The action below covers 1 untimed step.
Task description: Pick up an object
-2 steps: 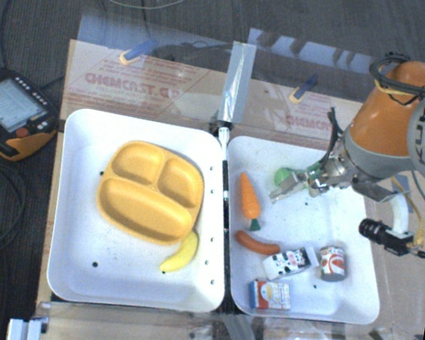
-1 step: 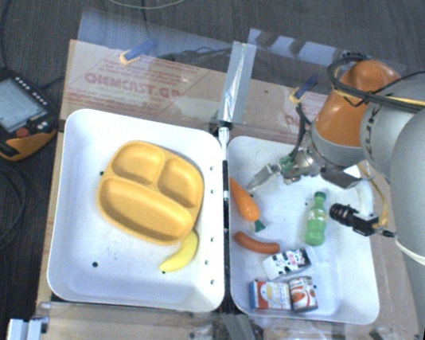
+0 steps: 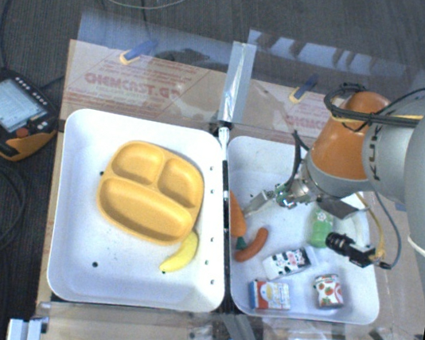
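Observation:
My gripper [image 3: 265, 201] hangs low over the upper left part of the right bin [image 3: 362, 311], reaching in from the right under the orange wrist band. It sits just above and to the right of an orange carrot [image 3: 237, 217] that lies along the bin's left wall. A brown sausage [image 3: 252, 244] lies just below the carrot. Nothing shows between the gripper's tips. A green object [image 3: 320, 228] rests to the right of the gripper, partly under the wrist.
Along the right bin's front lie a cow-patterned carton [image 3: 287, 262], a red and white carton [image 3: 270, 295] and a strawberry-printed can [image 3: 328, 291]. The left bin [image 3: 68, 262] holds a yellow divided plate [image 3: 151, 190] and a banana [image 3: 181, 254]. A pendant [image 3: 8, 113] lies at far left.

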Tool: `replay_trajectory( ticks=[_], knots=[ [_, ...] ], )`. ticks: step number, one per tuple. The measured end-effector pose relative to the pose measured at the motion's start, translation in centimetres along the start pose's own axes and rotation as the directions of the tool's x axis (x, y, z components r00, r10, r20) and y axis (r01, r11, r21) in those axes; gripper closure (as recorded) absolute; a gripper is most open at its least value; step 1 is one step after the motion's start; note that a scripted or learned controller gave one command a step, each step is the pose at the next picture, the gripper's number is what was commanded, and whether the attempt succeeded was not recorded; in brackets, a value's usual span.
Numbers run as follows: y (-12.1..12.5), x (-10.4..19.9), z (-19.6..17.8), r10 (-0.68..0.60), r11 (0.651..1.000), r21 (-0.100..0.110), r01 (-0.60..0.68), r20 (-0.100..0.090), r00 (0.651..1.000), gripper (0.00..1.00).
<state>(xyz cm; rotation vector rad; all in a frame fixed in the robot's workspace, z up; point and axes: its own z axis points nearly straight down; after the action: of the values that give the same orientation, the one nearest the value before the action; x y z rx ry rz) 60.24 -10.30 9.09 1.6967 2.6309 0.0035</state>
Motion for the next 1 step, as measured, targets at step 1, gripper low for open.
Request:
replay_trajectory(
  ticks=[1],
  knots=[
    [-6.62,1.72,-0.08,-0.079,0.997,-0.005,0.079,0.000,0.997,0.00]
  ],
)
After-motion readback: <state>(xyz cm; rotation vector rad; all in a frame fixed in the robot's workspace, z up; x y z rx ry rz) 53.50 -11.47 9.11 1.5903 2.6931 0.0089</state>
